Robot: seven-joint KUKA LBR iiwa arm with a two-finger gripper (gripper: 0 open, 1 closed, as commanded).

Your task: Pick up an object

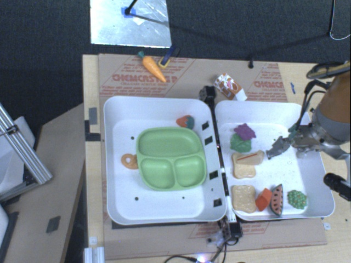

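Dark carpet is surrounding a tan worktop that is carrying a printed cardboard sheet and two shallow white bins side by side. I am taking the green divided plate as my landmark; it is sitting in the middle of the left bin. Just left of the plate a small orange ring is lying, and just past its far right corner a red and green toy is resting. Well right of the plate, in the right bin, a purple piece is lying on a green leafy piece, with two slices of toast nearer the front, then an orange-red wedge, a watermelon slice and a green bumpy piece. Beyond the plate, on the cardboard, a carrot and a small packet are lying. My arm is reaching in from the right, and my fingers are hanging over the right bin, right of the toast and the leafy piece. They are looking slightly parted with nothing between them, so I am holding nothing.
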